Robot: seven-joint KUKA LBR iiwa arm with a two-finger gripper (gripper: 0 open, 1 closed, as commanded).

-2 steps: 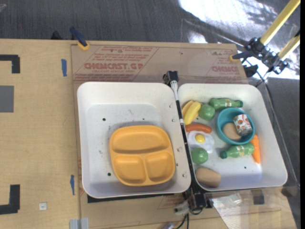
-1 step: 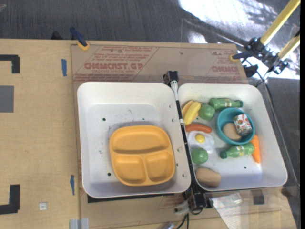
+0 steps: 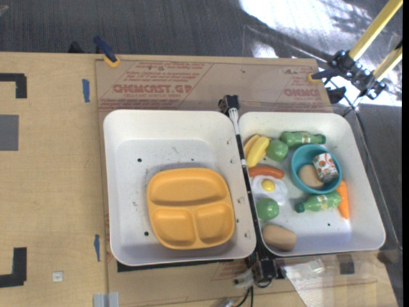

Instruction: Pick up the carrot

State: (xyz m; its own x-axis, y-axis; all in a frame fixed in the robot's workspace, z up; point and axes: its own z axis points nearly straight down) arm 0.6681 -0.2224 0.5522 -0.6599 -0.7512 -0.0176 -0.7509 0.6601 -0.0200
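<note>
The carrot is a small orange piece lying lengthwise near the right wall of the right bin. It lies just right of a green bottle and below a blue bowl.
The right bin also holds a banana, a second green bottle, a sausage, a fried egg, two green round pieces, and a brown potato. The blue bowl holds a small carton. A yellow divided tray lies in the left bin.
</note>
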